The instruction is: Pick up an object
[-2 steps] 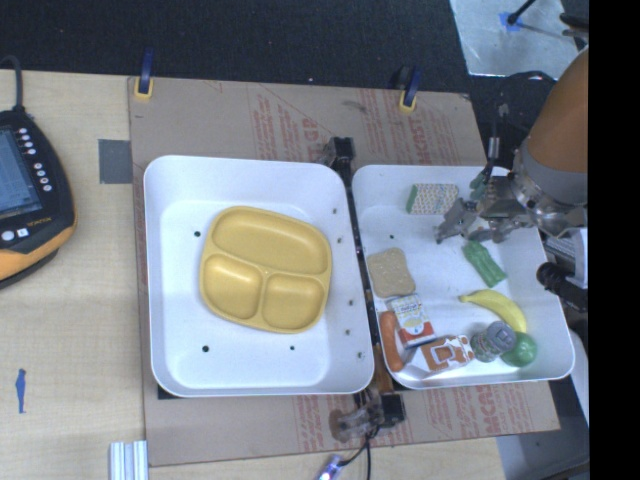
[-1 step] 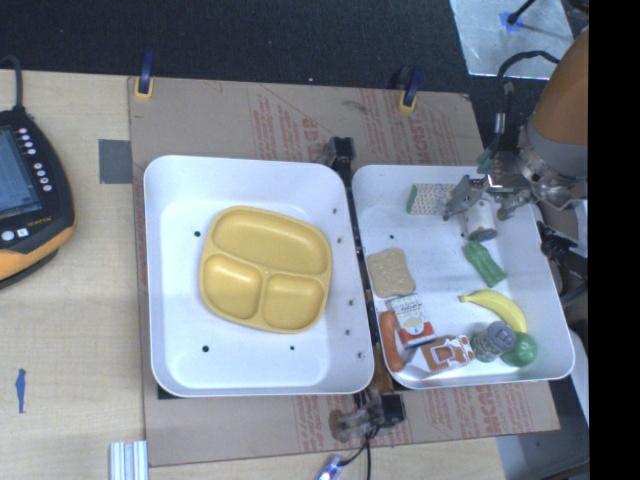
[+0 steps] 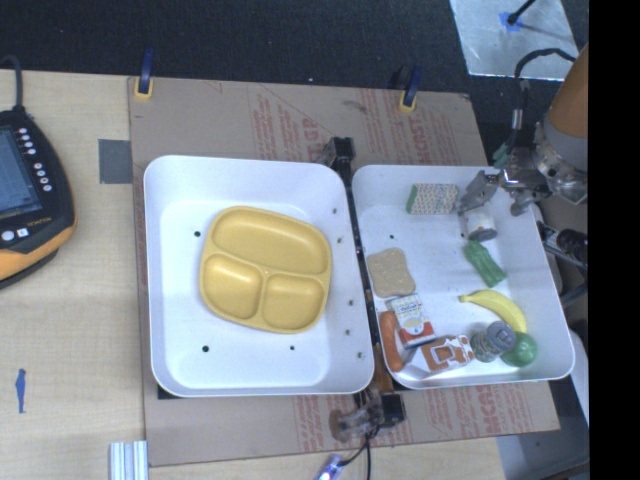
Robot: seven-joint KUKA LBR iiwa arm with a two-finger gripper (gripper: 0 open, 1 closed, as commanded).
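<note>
Camera view: jaws [image 3: 497, 192] over right bin [image 3: 440, 378] far edge, grip state unclear

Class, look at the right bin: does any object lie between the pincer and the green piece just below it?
Nothing visible does. The pincer hangs over the right bin's upper right part, and the green piece lies directly below it in the picture. The banana lies beyond.
</note>
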